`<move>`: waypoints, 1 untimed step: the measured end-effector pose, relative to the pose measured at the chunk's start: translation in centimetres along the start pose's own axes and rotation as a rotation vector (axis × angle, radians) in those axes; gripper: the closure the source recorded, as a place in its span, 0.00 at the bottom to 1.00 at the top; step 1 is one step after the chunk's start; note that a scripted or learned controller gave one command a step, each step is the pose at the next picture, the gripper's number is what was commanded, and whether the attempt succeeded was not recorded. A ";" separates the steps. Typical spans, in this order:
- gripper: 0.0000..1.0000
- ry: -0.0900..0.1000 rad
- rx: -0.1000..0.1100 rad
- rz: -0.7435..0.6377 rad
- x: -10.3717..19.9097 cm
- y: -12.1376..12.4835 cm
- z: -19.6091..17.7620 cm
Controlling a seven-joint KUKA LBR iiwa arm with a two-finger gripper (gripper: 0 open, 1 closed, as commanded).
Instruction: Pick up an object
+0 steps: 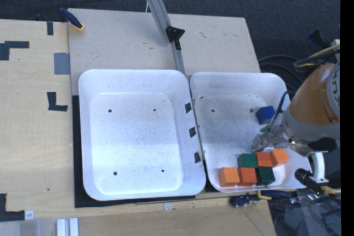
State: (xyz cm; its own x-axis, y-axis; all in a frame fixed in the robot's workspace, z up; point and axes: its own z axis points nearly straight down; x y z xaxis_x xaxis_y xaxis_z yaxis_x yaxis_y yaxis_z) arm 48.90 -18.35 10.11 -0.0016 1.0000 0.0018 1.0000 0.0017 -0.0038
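orange and green blocks (251,169) cluster in the right bin (232,91); claw (264,140) just above, grip unclear.

The right bin (232,85) has open floor at its far half; blocks (251,169) crowd its near corner.

Even, bright overhead light, soft shadows, mild blur, low-res, no strong glare

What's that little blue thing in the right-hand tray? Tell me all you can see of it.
The blue block is a small solid-coloured cube, plastic or painted wood by its look. It lies alone near the far right wall of the right bin, apart from the orange and green blocks clustered at the near edge. Nothing visibly touches it besides the bin floor.
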 end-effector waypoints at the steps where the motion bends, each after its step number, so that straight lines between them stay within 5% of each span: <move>1: 1.00 -0.003 -0.007 0.001 -0.7 0.1 -4.5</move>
State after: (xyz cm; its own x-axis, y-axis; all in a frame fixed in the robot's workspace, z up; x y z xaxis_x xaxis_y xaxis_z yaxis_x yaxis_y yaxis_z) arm 49.03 -19.09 14.59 -0.0003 1.0000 -0.0013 1.0000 0.0003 0.0027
